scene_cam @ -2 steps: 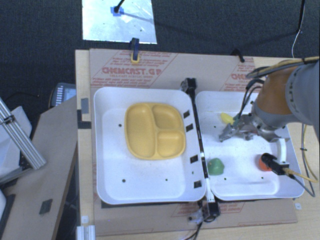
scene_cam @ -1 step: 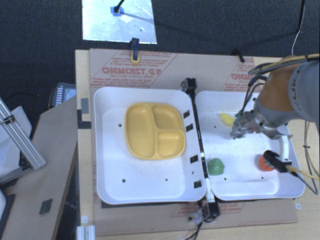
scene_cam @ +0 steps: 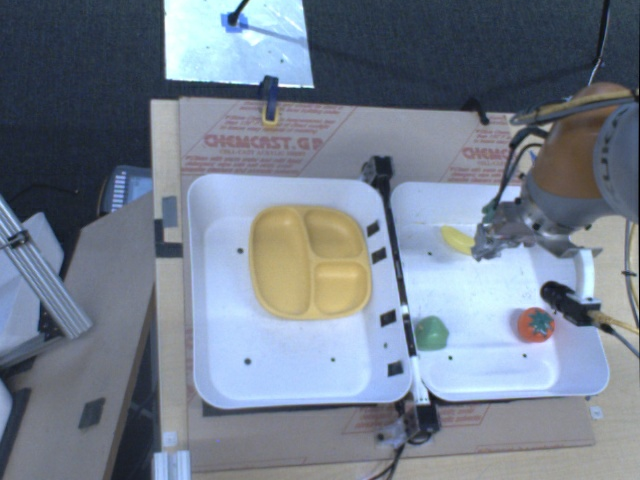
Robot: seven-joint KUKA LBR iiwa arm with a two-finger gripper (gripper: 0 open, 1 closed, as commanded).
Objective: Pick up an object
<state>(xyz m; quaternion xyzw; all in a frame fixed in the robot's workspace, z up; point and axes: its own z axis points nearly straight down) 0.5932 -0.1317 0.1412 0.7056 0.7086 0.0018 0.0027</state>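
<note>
In the right bin (scene_cam: 500,378) lie a small yellow object (scene_cam: 457,238), a green object (scene_cam: 431,334) near the left wall, and a red-orange tomato-like object (scene_cam: 535,325) towards the right. My gripper (scene_cam: 483,247) hangs low over the bin's back part, right beside the yellow object, its tip touching or nearly touching that object's right end. The wrist and orange band rise behind it to the right.
The left bin (scene_cam: 220,368) holds a yellow divided plate (scene_cam: 308,261). A black divider with clips (scene_cam: 392,278) runs between the bins. A black cable connector (scene_cam: 565,303) hangs over the right bin next to the tomato-like object.
</note>
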